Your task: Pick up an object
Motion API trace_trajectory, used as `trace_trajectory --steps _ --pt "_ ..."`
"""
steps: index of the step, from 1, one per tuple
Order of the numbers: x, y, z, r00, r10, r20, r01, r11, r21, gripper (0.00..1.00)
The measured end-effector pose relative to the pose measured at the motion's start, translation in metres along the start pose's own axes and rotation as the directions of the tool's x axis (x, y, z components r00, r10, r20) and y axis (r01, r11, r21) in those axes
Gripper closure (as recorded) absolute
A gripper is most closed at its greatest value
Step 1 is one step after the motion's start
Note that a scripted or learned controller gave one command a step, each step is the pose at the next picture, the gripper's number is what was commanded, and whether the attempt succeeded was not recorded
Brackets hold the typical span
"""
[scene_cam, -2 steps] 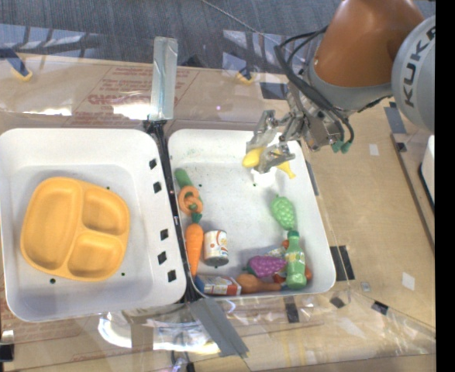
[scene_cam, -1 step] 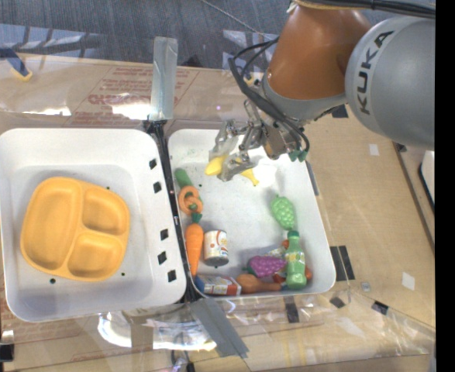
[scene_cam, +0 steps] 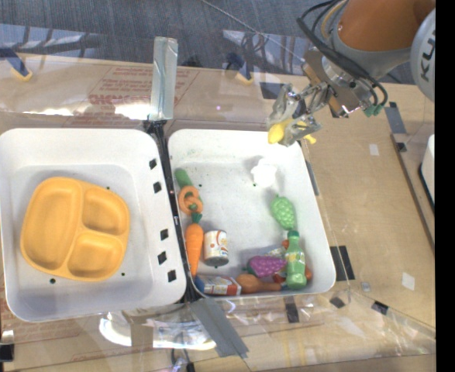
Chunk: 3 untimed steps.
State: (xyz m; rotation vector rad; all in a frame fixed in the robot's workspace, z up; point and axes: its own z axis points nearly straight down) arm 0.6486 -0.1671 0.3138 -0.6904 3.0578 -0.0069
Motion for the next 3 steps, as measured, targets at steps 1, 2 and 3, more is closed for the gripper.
trace_trajectory --steps 1,2,3 --pt "0.075 0.068 0.043 1.000 -0.001 -0.006 0.001 1.000 -0.006 1.00" --pt "0.099 0.076 0.092 0.971 0.239 -0.008 -0.239 0.971 -0.005 1.00" --pt "0.035 0.077 0.040 0.846 0.533 -0.004 -0.533 0.846 -0.001 1.00"
